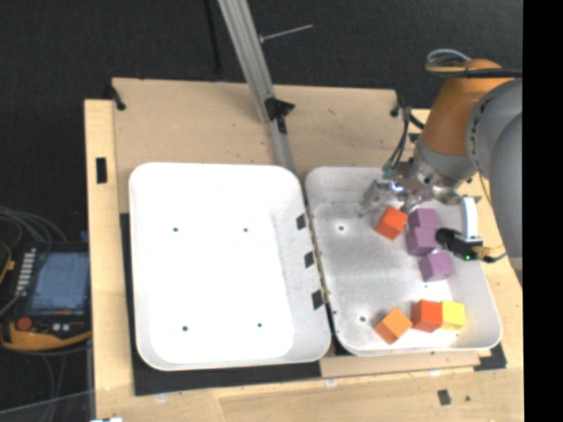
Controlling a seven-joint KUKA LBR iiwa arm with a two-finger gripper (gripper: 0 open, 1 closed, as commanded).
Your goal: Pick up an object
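Note:
My gripper [390,195] hangs low over the far part of the right bin [352,262], under the orange wrist band. An orange block [391,223] lies right below and in front of it, touching or nearly touching the fingertips. Beside that block, to the right, sit a purple block [423,230] and a second purple block [435,265]. Near the bin's front edge lie an orange block [395,324], a red-orange block [427,315] and a yellow block [452,314] in a row.
The left bin [215,262] stands next to the right one, with black clips along the shared edge. A slanted metal rail [255,69] rises from behind the bins. A pendant [53,293] rests off the bench at the left.

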